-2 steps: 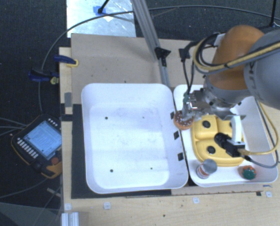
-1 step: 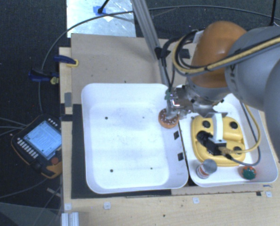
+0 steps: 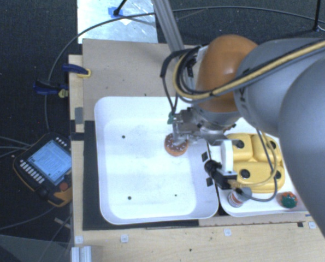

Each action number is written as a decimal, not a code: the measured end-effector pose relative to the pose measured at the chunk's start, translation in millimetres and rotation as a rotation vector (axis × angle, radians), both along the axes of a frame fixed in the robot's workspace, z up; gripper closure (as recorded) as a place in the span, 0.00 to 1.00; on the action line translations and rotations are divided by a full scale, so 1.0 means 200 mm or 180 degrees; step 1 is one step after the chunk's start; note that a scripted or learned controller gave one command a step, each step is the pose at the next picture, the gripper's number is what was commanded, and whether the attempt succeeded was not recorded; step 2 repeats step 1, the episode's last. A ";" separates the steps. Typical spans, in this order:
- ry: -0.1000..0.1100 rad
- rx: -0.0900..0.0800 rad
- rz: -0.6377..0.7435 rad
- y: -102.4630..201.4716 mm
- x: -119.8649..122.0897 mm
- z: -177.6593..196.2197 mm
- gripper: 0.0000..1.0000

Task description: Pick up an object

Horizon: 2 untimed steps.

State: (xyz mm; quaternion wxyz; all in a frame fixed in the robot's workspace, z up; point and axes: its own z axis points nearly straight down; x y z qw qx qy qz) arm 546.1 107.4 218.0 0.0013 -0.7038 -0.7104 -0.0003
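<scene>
A small round brown object lies in the left white bin, near its right wall. My gripper points down right over it, its tip at or just above the object's top edge. The wrist hides part of the object, and contact cannot be judged. The arm with its orange band reaches in from the right and covers much of the right bin.
The right bin holds a large yellow object, a green ball and a small red-and-white item. A teach pendant lies left of the bench. Clamps grip the board's left edge.
</scene>
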 end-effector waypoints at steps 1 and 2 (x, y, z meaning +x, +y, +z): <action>-0.0006 -0.0004 -0.0017 -0.02 0.00 0.00 0.00; -0.0006 -0.0004 -0.0017 -0.02 0.00 0.00 0.00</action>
